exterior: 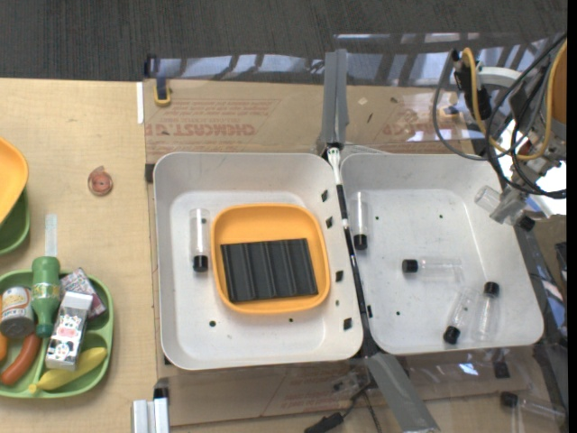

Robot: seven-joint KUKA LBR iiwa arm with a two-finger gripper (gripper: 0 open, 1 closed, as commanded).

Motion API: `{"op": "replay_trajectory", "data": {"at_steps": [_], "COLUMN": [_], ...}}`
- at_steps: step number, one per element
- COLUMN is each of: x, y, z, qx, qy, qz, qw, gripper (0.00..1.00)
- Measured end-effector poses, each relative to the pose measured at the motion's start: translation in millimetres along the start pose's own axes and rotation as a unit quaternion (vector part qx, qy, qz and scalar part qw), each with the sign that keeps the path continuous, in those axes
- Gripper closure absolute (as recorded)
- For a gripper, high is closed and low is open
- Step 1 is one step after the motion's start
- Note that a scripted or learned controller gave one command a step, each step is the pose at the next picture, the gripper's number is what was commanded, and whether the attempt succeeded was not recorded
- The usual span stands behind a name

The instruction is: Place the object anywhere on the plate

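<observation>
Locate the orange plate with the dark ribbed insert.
The orange plate sits in the left white bin, centred, beside a clear black-capped vial on its left.

You have two bins side by side on the worktop [72,152]. In the left bin [180,332] a plate [225,233] sits in the middle, with a ridged block [270,271] on it and a tube [198,237] just left of it. The right bin [397,323] holds four tubes: one [358,222] by its left wall, one [431,266] mid-bin, two [469,309] near right.

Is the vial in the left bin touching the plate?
Apart. The camera view shows a strip of white bin floor between the vial and the orange plate's left rim.
</observation>
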State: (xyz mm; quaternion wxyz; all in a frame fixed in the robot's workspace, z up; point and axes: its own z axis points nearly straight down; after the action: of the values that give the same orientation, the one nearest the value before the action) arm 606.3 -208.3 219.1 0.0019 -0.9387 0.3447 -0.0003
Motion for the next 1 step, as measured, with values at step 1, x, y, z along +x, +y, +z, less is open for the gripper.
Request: {"op": "replay_trajectory", "data": {"at_steps": [1], "x": [46.4], "y": [-28.4], "z": [-29.9], "qx": [0.000], "qy": [0.000], "qz": [-0.078], "qw": [0.9970], "gripper": [1.00]}}
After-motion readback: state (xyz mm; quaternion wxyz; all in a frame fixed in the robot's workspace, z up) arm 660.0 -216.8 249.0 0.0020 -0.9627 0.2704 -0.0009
